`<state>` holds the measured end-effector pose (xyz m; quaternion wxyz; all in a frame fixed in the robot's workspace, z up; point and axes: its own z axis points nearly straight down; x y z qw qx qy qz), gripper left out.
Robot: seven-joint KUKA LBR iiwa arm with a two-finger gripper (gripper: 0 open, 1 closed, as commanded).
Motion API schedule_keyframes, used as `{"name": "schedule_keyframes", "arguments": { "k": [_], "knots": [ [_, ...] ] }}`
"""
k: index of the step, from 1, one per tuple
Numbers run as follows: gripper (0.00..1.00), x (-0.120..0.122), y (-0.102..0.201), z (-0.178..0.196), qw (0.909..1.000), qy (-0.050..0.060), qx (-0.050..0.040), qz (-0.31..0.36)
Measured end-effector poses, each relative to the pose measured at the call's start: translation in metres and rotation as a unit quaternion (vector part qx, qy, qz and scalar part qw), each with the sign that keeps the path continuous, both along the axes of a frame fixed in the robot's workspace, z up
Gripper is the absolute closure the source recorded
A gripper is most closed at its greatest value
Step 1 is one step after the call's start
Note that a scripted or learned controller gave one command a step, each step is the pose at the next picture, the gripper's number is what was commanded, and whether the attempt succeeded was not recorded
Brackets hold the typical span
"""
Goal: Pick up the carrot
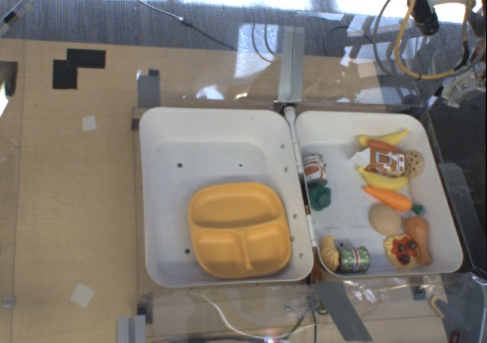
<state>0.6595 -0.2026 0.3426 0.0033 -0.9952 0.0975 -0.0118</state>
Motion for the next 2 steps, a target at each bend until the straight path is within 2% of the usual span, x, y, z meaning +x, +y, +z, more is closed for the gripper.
{"name": "schedule_keyframes", "arguments": {
  "k": [2],
  "knots": [
    [1.0, 0.004, 0.005, 0.024, 0.9999, -0.011, 0.0031, 0.004]
  ]
}}
